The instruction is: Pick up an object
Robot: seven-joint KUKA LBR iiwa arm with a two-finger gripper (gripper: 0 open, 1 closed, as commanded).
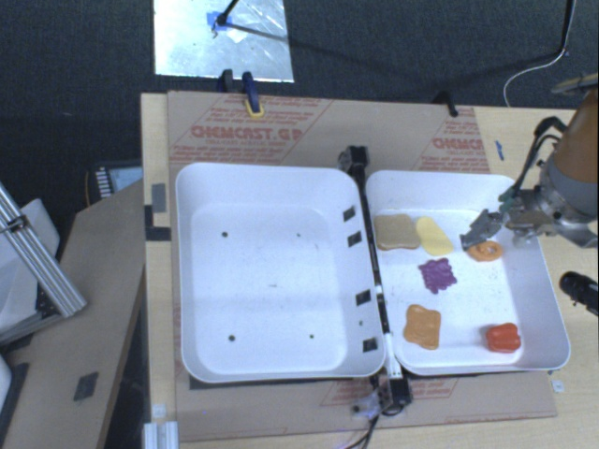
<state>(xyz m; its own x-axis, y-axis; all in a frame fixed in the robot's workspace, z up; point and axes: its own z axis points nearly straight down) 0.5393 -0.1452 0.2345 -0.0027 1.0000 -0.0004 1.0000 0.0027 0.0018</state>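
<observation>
— Grey and orange at the far right edge: arm (576, 157) cut off by the frame, upper links out of sight.

— Pincer (484, 227)?

— Low over the right bin (538, 279), just above a small orange ring-shaped piece (485, 250). Fingers dark, small and blurred; cannot tell whether spread or closed, nor whether touching the ring. Nothing clearly seen between them.

— Other pieces in that bin?

— Tan toast-like slab (397, 232) near the left wall, touching or nearly touching a yellow oval (433, 237) beside it. Purple jagged lump (437, 274) below those, apart. Orange waffle-like square (422, 326) nearer the front. Red-orange block (503, 338) at the front right corner. Exact shapes hard to make out.

— Left bin (201, 251)?

— White, a few dark dots on the floor. Black clips along the seam between both bins.

— Any writing?

— Red print "CHEMCAST GP" on the brown sheet (281, 124) under the bins, upside down from this angle, repeated at the right but partly covered and cropped. More red print along the front strip, too hidden to read.

— Anything else unclear?

— Shiny foil-like square (223, 24) on the dark floor behind the bench (154, 157), a thin rod across it with a small blue smudge. Blue-and-yellow clamp (251, 94) at the sheet's back edge. Metal rail (33, 255) at left, cut off.
</observation>
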